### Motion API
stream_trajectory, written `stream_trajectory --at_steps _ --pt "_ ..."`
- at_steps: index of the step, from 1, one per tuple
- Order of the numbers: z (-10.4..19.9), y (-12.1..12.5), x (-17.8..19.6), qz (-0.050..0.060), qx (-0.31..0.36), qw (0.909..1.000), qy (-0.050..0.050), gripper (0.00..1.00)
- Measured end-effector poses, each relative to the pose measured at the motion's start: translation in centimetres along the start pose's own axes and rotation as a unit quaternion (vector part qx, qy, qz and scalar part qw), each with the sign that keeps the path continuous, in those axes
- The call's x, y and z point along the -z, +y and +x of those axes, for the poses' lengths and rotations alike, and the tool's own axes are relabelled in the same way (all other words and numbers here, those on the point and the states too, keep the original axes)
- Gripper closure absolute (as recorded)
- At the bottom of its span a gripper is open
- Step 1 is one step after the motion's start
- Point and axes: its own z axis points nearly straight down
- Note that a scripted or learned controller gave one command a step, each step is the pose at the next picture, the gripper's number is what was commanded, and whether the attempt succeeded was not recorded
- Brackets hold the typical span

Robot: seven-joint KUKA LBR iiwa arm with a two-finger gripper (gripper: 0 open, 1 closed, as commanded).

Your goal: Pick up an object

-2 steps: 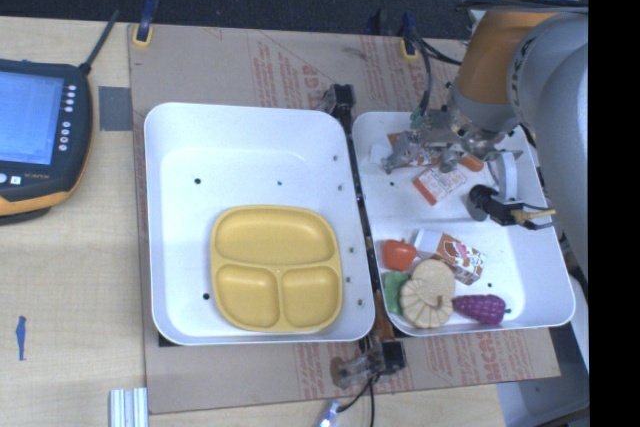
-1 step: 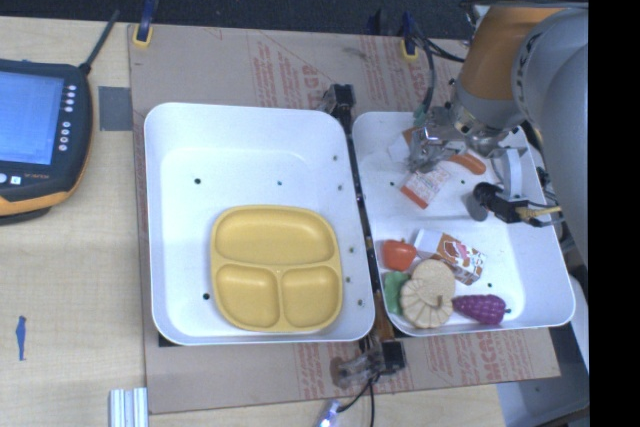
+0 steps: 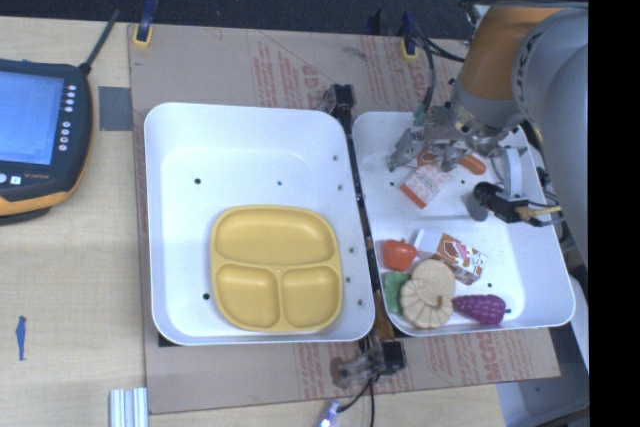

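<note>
Camera view, upper right: I can't tell how my gripper [image 3: 432,147] is set; it hangs over the right bin [image 3: 545,300], just above a red-and-white packet [image 3: 423,185] whose print I can't read. The yellow tray [image 3: 277,267] lies in the left bin [image 3: 180,215].

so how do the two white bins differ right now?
The left bin holds one thing, a yellow divided plate; the right bin holds several small items, among them a tomato, a purple grape bunch and a small packet. The arm's tool is over the right bin's far end, not the left bin. Both are shallow, white and side by side.
</note>
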Motion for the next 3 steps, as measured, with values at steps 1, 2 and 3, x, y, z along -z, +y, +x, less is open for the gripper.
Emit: stream_trajectory --at_steps 1,2,3 --pt "-4.4 -5.5 -1.4 -0.012 -0.003 0.9999 -0.003 0.00" --pt "-4.4 -5.5 -0.4 -0.011 -0.002 0.9999 -0.003 1.00" --pt "-9.5 -5.6 1.9 -0.013 -0.004 0.9999 -0.003 1.00"
